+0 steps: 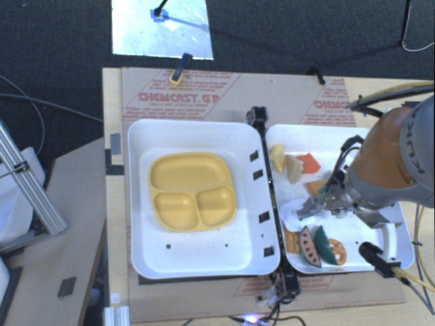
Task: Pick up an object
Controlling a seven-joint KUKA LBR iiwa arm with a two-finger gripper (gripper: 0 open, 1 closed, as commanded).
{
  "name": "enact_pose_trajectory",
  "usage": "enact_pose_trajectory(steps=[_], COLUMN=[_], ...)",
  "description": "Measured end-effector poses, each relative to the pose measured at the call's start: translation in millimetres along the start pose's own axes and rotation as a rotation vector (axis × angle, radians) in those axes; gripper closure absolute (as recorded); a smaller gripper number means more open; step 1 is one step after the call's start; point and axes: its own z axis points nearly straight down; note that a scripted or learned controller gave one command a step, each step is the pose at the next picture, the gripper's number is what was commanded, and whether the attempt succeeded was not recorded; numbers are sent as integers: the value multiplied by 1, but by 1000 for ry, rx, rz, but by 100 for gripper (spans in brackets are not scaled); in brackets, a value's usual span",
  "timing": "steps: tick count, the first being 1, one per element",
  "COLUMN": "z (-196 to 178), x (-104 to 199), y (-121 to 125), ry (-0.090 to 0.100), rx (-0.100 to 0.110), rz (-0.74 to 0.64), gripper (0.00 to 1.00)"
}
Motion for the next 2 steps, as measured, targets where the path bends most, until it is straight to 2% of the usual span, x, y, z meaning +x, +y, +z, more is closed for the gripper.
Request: enact_pose_trajectory(steps=[1, 2], z=[40, 43], x=[6, -61], y=[67, -10], ry=[-2, -1], rx=[-5, 7], rz=[-2, 10], gripper=[0, 0])
